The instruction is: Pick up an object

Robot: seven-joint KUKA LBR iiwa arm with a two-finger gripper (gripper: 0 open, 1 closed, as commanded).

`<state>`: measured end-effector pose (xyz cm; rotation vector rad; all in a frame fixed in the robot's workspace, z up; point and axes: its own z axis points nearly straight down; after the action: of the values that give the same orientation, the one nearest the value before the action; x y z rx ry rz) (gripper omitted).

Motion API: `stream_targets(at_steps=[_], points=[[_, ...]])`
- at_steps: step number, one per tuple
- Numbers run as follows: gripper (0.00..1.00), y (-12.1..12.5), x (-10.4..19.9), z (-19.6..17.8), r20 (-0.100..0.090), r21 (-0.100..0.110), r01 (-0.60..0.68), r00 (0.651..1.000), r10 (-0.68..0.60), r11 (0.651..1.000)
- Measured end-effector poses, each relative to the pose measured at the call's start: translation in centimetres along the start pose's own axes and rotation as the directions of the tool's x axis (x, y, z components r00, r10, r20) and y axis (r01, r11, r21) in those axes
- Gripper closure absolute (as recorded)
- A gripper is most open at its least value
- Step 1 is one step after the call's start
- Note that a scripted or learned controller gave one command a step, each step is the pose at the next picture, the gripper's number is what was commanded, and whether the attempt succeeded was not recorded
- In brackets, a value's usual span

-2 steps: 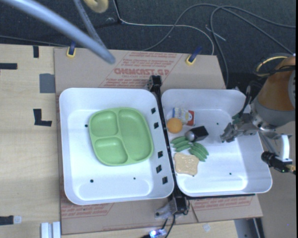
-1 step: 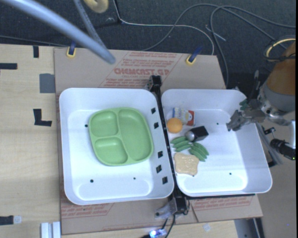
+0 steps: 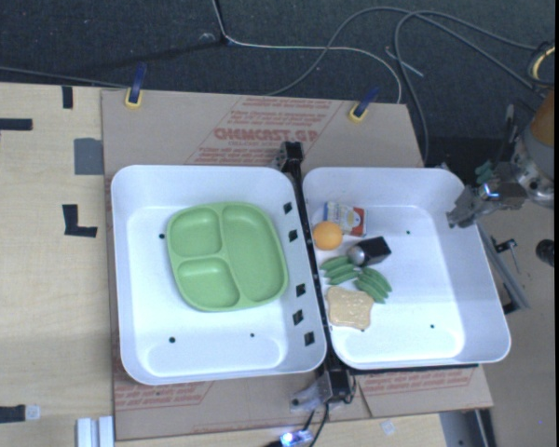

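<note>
The right bin (image 3: 447, 277) holds a cluster of small objects against its left wall: an orange ball (image 3: 327, 236), a white and red packet (image 3: 346, 217), a dark grey and black piece (image 3: 368, 250), green pea pods (image 3: 359, 277) and a tan bread slice (image 3: 348, 308). My gripper (image 3: 468, 207) hangs at the bin's upper right corner, over the rim and well to the right of the cluster. I see nothing held in it. Above it the arm runs off the right edge.
A green divided plate (image 3: 227, 255) lies in the left bin (image 3: 140, 277). Both bins rest on a brown cardboard sheet (image 3: 261, 128) held by clamps. Cables trail across the dark floor at the top. The right bin's middle and right floor is bare white.
</note>
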<state>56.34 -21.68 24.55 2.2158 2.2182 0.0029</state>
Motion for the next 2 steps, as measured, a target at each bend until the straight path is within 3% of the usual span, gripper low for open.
stream_targets(at_steps=[1,2], points=[[1.0,0.0,0.0,-0.2,-0.003,0.005,0.0,1.0,0.0,1.0],[1.0,1.3,4.9,-0.8,-0.004,0.005,0.005,1.0,-0.005,1.0]])
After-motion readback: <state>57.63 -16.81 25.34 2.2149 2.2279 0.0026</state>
